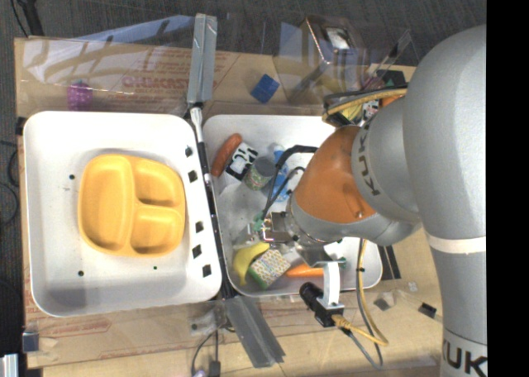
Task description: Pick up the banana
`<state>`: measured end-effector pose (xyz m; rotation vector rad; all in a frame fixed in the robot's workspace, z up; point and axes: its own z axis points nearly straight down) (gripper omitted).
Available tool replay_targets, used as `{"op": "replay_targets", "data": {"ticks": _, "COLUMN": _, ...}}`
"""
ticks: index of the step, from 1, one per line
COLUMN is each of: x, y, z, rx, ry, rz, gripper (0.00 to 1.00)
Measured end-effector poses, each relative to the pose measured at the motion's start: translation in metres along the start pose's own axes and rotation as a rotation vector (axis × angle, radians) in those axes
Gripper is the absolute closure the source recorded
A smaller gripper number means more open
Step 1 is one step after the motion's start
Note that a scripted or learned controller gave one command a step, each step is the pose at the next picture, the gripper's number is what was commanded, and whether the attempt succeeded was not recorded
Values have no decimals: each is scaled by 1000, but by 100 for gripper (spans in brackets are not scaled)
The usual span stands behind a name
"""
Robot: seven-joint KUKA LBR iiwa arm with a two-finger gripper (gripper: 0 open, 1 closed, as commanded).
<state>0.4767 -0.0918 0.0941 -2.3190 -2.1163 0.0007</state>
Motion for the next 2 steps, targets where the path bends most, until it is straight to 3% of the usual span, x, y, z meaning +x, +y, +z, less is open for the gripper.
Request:
{"op": "replay_targets", "data": {"ticks": 1, "x": 1, "y": 1, "z": -10, "rx": 0, "ry": 0, "rz": -7, "gripper": 100}}
{"op": "replay_targets", "data": {"ticks": 2, "x": 25, "y": 55, "z": -98, "rx": 0, "ry": 0, "rz": -202, "gripper": 100}}
